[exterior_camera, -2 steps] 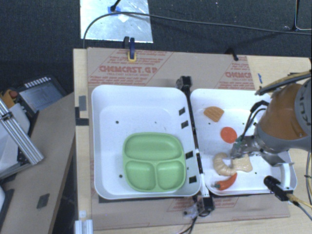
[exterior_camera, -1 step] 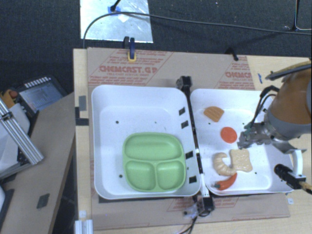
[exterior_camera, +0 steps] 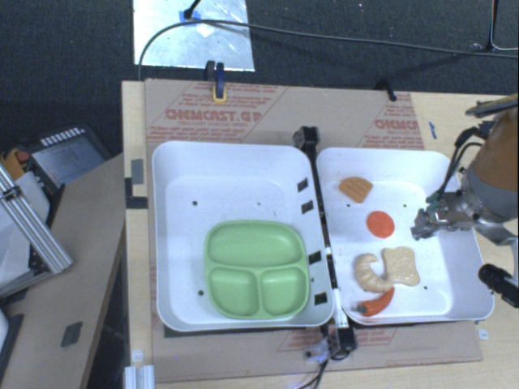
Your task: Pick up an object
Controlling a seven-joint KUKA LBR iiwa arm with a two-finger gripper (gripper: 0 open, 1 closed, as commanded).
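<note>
One gripper hangs over the right bin near its right edge; whether its fingers are apart or together I cannot tell. Five food pieces lie there: one orange disc, cracker, bread slice, shrimp, chili. One green tray fills the left bin.

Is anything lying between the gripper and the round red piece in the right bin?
Nothing visible: bare white bin floor separates the gripper from the round red piece to its left. The beige flat piece lies below that line.
</note>
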